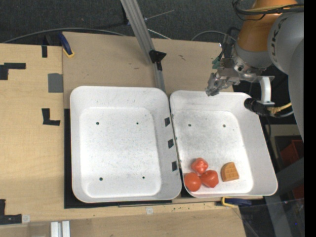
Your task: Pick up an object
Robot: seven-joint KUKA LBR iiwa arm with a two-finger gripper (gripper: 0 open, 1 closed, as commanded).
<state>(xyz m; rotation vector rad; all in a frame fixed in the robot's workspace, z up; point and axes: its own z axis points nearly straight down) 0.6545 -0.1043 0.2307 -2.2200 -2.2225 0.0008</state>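
Note:
In the right bin (256,147), three red rounded pieces (201,174) lie clustered at the near left corner. A tan waffle-like piece (229,172) rests just to their right. My gripper (213,89) hangs over the far rim of the right bin, well away from these objects, with nothing seen between its fingers. The grey arm with its orange band (264,14) comes in from the upper right.
The left bin (118,142) lies beside the right one, their rims touching in the middle. A slanted grey metal pole (143,33) runs down to a black clamp at the bins' far edge. Black tape marks sit on the wooden bench at left.

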